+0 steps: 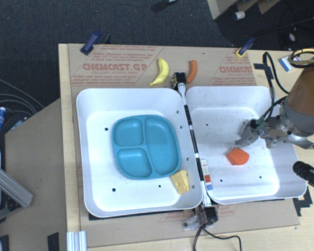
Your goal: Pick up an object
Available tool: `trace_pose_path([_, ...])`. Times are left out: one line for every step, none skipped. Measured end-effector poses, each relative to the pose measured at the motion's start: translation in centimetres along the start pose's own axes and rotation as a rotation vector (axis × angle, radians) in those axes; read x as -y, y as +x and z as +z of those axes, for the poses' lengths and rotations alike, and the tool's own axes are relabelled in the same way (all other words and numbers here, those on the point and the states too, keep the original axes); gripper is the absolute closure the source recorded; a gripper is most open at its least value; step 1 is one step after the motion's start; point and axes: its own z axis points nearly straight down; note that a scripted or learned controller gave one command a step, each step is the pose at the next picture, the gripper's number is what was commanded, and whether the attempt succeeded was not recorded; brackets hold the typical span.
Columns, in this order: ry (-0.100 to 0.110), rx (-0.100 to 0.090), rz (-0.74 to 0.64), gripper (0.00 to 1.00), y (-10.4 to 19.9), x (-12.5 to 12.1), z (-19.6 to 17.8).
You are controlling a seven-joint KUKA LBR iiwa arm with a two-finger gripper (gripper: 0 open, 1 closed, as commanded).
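Gripper sat just above the orange obj in right bin; can't tell jaw state. Risk: offset approach, obj could slide away.

Clearance list, ref = blue divided plate in your left bin:
- Plate takes mid-floor; bare white strip all round it.
- Yellow wedge at plate's lower-right corner, blocks that gap.
- Right of plate: bin divider rim, then right bin. Orange block mid-floor, gripper just above it. Floor betw. divider & block open.
- Beyond plate, on bench: banana, carrot.
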Motion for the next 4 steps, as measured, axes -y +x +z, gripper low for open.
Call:
trace_pose_path([-0.002, 0.001, 0.0, 0.0, 0.1, -5.6, 10.1])
trace_pose_path([-0.003, 0.001, -0.001, 0.0, 3.6, -15.9, 10.0])
trace_pose_path([-0.005, 0.004, -0.002, 1.0, 3.5, -15.9, 8.9])
trace_pose_path([-0.004, 0.003, -0.002, 0.0, 3.5, -15.9, 9.0])
